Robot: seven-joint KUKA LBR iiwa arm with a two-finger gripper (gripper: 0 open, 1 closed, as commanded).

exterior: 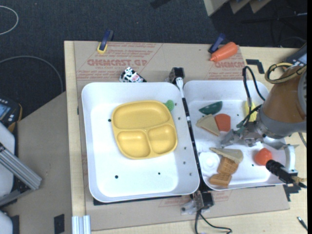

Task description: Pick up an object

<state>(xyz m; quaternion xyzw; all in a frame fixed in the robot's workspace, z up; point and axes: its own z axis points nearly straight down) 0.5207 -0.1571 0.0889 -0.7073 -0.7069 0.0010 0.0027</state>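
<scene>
Gripper [233, 138] sat low in the right bin [195, 89] w/ toy food crowded round it: tan wedge [209, 125], red block [223, 121], waffle cone [225, 171]. Grip state: couldn't tell (metal blurred), nothing visibly held. Yellow tray [144, 129] was in the left bin [92, 130], prob. not the target.

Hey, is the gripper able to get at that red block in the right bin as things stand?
Probably yes. The gripper hangs in the right bin, just beside the red block, which lies uncovered. The tan wedge touches its left side and may crowd a finger.
</scene>
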